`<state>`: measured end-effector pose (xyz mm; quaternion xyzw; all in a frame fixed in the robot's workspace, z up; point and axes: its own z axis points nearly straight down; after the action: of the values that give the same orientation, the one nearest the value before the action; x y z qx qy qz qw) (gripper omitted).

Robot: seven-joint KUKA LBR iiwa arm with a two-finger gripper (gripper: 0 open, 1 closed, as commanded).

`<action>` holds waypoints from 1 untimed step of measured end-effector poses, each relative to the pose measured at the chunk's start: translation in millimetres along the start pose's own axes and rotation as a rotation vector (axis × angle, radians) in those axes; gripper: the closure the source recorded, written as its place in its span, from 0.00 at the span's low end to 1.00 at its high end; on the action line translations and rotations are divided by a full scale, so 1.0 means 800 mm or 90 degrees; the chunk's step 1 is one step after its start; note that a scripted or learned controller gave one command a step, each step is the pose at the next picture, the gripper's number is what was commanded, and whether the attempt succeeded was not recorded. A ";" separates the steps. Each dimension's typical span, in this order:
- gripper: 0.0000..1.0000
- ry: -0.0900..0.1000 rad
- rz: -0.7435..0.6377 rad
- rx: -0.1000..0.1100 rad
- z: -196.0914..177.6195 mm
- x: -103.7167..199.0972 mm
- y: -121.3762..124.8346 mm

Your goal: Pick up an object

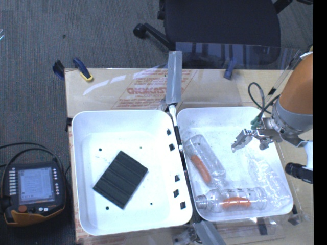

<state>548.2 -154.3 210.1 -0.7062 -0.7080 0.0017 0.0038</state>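
Jaws (pixel 244 140) poised over right bin (pixel 225 114), upper right area; fingers spread apart, nothing between them. Two clear plastic bottles with orange contents in same bin: one (pixel 204 160) angled near centre divider, one (pixel 232 199) lying along front wall. Crumpled clear wrap (pixel 265 175) beside them. Black ribbed slab (pixel 120 179) flat in left bin (pixel 82 137).
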 end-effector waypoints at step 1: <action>0.00 -0.002 -0.014 -0.012 0.104 0.055 -0.002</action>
<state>545.9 -109.7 127.2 -0.6985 -0.7156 -0.0039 -0.0038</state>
